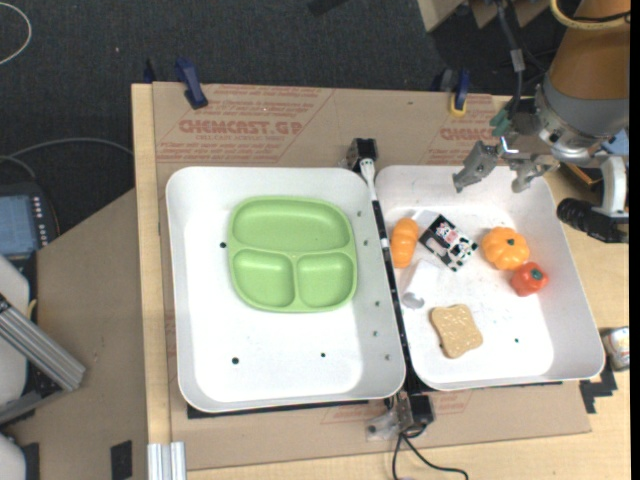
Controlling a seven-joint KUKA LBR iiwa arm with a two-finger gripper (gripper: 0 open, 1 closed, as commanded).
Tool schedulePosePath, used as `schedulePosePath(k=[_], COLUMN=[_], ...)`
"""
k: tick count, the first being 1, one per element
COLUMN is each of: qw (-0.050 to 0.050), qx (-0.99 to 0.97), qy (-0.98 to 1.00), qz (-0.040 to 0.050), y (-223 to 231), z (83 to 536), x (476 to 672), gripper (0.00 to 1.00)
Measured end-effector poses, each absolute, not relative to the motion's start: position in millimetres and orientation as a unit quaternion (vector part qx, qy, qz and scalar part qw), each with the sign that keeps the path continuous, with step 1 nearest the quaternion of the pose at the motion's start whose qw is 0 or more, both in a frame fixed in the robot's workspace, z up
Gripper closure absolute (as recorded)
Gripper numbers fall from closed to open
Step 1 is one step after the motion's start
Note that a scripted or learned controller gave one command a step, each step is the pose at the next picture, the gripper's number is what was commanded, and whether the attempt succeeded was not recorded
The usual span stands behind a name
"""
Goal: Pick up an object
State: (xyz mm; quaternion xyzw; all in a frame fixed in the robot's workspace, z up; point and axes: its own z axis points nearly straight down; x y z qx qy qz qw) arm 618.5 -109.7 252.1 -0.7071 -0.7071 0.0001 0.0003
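My gripper [497, 174] hangs above the far edge of the right bin [560, 358], its two fingers spread apart with nothing between them. Below it in that bin lie an orange carrot-like piece [403, 242], a black-and-white cow toy [447, 242], a small orange pumpkin [505, 248], a red tomato-like piece [528, 279] and a slice of toast [457, 330]. All of them rest loose on the bin floor, apart from the gripper.
The left bin [200, 348] holds a green divided plate [292, 253]. The bins sit on a cardboard sheet [250, 118] held by blue clamps [190, 83]. Black cables and gear lie at the right edge.
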Motion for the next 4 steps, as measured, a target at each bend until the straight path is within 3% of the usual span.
schedulePosePath(k=[1,2,3,4], qw=[0.006,0.0,0.005,-0.001], qx=[-0.706,-0.706,-0.709,-0.707], qy=[-0.708,-0.708,-0.706,-0.707], qz=[0.0039,-0.002,0.004,-0.0016], y=[-108,-70,-98,-83], z=[82,191,91,189], x=[663.4,590.0,537.4,478.5], gripper=[0.0,0.0,0.0,0.0])
